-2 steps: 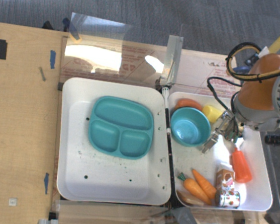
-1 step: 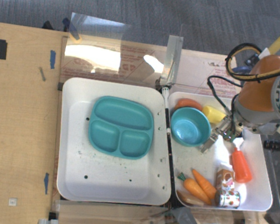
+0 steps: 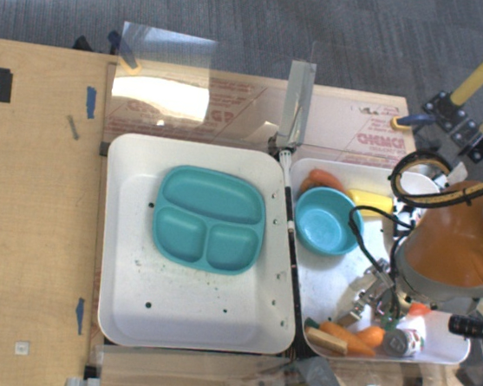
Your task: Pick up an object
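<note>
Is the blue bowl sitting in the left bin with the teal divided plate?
No, the blue bowl sits in the right bin, while the teal divided plate lies by itself in the left bin.

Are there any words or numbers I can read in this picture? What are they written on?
Red print on the clear sheet behind the left bin: upside down and blurred, cannot be read.
Red print on the sheet behind the right bin, near: also upside down and too blurred to read.
Teal tray, blue bowl: no words or numbers to be seen.
</note>
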